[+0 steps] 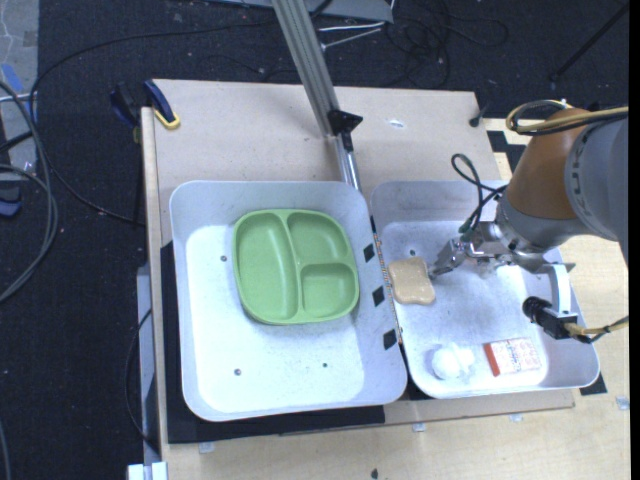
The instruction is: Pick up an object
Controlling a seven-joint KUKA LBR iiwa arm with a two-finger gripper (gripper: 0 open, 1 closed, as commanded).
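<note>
Nearest the camera, a white ball (451, 361) and carton (515, 357) lie below the tan sponge (411, 281). Gripper (443, 263) hovers just right of the sponge; jaw state cannot be told. Recommend centring over the sponge before closing.

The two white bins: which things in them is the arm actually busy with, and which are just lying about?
Part of the job:
- gripper, low in the right bin
- tan sponge-like block, right beside the gripper

Just lying about:
- green divided plate in the left bin
- white round object
- red and white packet
</note>
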